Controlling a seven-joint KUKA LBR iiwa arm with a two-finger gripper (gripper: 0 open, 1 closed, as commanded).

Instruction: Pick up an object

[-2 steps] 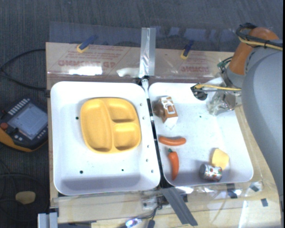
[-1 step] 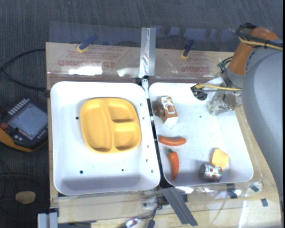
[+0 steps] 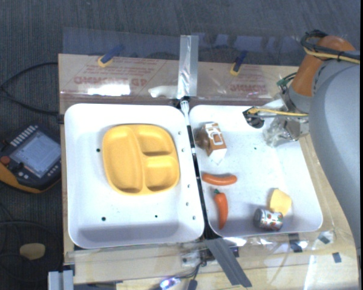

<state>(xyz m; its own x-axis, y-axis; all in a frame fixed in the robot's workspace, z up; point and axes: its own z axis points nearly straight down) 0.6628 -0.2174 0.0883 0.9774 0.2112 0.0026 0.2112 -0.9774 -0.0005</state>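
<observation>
The right bin (image 3: 302, 180) holds a small brown and white carton (image 3: 212, 139) near its left wall. Below the carton lies an orange sausage (image 3: 219, 178), and under that a red-orange carrot (image 3: 221, 207). A yellow wedge (image 3: 281, 200) and a silver can (image 3: 268, 219) sit at the front right. My gripper (image 3: 279, 130) hangs over the bin's back right corner, apart from all of these, with nothing visibly in it.
The left bin (image 3: 85, 222) carries a yellow divided plate (image 3: 140, 157). A handheld pendant (image 3: 25, 157) with cables lies on the floor at the left. The grey arm (image 3: 339, 119) covers the right side of the bench.
</observation>
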